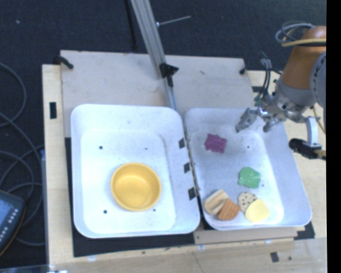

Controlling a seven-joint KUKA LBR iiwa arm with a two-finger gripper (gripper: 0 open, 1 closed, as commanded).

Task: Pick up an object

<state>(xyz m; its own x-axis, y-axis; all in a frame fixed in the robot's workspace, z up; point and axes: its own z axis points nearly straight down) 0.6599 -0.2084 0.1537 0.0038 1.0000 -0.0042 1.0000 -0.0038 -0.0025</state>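
The right bin holds a purple block near its far left, a green piece in the middle, and a cluster at the front: a tan wooden block, an orange-brown piece, a speckled beige piece and a yellow piece. A yellow bowl sits in the left bin. My gripper hangs over the far right corner of the right bin, open, with nothing between its fingers. It is to the right of the purple block and apart from it.
A slanted metal pole rises behind the bins, ending at a clamp near their shared far edge. A tablet lies on the floor at the left. Bare bin floor lies between the purple block and the green piece.
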